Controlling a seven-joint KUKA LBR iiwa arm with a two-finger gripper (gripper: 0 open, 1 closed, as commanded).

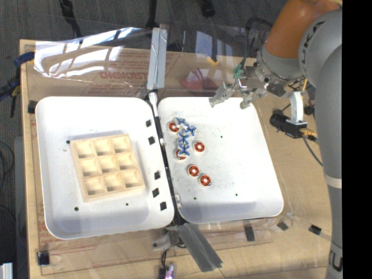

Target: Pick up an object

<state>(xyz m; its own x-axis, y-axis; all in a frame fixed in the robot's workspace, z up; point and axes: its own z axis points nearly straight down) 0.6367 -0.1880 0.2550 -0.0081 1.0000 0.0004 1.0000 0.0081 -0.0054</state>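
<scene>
A chain-like toy (pixel 187 146) of several red-and-white rings joined by blue links lies in the right bin (pixel 256 179), left of its middle, running from upper left to lower right. My gripper (pixel 232 97) hangs over the far edge of that bin, above and to the right of the toy and well apart from it. Its two grey fingers (pixel 219 95) are spread with nothing between them.
The left bin (pixel 52 202) holds a wooden tray (pixel 107 166) with a three-by-three grid of compartments. A raised divider with black clips (pixel 158 156) runs between the bins. A clear plastic sheet (pixel 116 57) stands behind them. The arm's orange band (pixel 290 22) looms at the upper right.
</scene>
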